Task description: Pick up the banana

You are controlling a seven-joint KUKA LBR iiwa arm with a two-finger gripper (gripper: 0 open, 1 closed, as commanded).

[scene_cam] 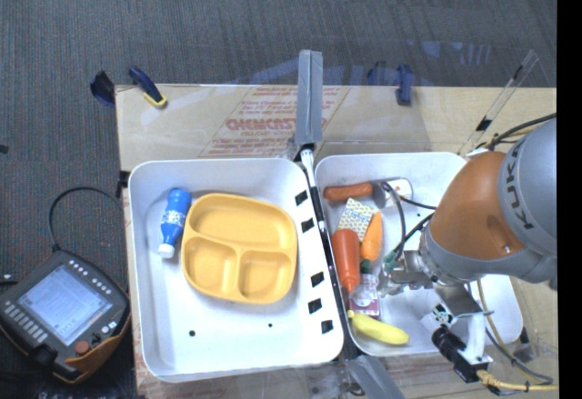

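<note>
The banana (380,330) lies flat at the near edge of the right bin (427,163). Taking the banana as the marker: far to its left sits the handheld controller (62,310) on the floor, then a blue bottle (172,221) and a yellow tray (240,246) in the left bin (218,172). Just behind the banana stand two carrots (346,258) — one big, one small. The gripper (397,274) hangs just above and right of it — open or closed, I cannot tell.

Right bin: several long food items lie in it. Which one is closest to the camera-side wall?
The yellow banana. It lies crosswise at the near end of the right bin, below the two orange carrots and far from the hot dog.
</note>
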